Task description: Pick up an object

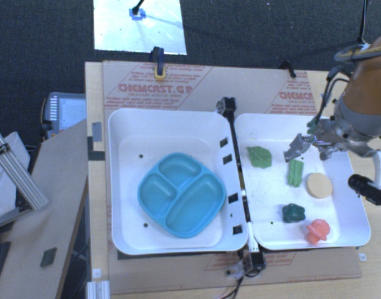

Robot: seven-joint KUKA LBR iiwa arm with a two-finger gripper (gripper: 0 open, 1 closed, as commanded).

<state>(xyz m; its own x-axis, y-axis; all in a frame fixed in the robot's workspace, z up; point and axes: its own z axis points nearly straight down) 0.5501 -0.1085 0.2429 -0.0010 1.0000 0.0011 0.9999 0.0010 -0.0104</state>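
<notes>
green stick (294, 172) below gripper (312, 147), near right bin's (360, 223) far edge

The cardboard sheet (178, 83) under the bins reads "CHEMCAST GP" in red.

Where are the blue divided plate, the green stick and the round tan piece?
blue divided plate (181, 195), camera view, its middle ridge.
green stick (294, 172), camera view, mid-length.
round tan piece (319, 185), camera view, centre of its top.
</notes>
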